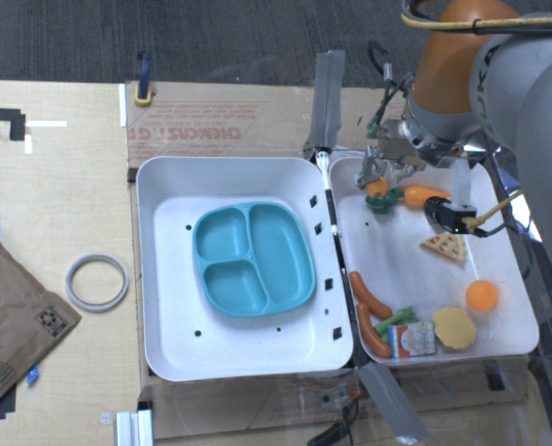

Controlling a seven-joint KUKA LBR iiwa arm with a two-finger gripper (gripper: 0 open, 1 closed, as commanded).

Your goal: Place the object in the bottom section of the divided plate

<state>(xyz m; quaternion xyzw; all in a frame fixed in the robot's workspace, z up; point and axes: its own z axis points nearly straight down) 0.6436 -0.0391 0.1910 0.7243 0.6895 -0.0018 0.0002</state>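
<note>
While the end effector (380, 177) sits low in the right bin's (508, 342) upper-left corner, over a small orange-and-green toy (378, 193), finger state: cannot tell. Risks: weak pinch, wall contact, drop short of blue divided plate (254, 256), left bin (164, 249).

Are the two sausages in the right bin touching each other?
Cannot tell. In the camera view the upper sausage ends right where the lower sausage begins, beside the green toy, and no clear gap or contact shows.
</note>
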